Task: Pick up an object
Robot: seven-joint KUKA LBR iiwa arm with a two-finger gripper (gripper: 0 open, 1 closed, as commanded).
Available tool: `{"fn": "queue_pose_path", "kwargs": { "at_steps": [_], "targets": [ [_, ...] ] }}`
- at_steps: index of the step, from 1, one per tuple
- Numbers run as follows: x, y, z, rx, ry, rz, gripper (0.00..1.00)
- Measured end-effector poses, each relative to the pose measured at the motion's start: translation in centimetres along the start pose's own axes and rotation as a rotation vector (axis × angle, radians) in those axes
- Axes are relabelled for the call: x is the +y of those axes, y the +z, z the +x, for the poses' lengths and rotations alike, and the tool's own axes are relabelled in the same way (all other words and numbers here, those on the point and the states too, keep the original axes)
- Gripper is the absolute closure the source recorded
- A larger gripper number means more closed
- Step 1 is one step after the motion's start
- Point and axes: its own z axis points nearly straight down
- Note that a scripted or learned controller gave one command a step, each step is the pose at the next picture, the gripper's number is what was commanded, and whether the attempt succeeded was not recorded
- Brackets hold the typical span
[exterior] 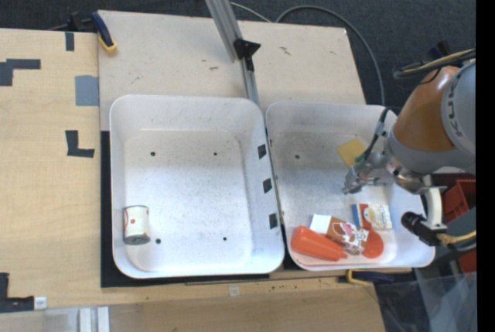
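**Two bins, gripper low in the right one**

In the left bin [189, 110], a small cylindrical can [136, 224] with a white and reddish label stands alone near the front-left corner, well apart from everything else. The rest of that bin's floor shows only dark specks.

The right bin [309, 118] holds the clutter. Along its front wall lies an orange carrot-shaped toy [315, 244], and just beside it, toward the right, a small heap of printed packets [357, 231] in red, white and blue (too jumbled to tell one piece from the next). Farther back, a flat yellow piece [350, 150] lies on the bin floor.

The gripper [356, 182] hangs low over the right bin's floor, between the yellow piece and the heap of packets, near both. Whether its fingers are spread or closed cannot be told, and nothing is visibly between them. Behind it, the arm [429, 125] enters from the right, orange band showing above the grey wrist.
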Motion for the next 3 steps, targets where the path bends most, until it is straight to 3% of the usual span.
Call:
{"fn": "queue_pose_path", "kwargs": {
  "at_steps": [2,3],
  "targets": [
    [-0.6,-10.4,0.7,-0.002,0.002,-0.003,1.00],
    [-0.6,-9.9,6.4,0.001,-0.003,0.003,1.00]
  ]
}}
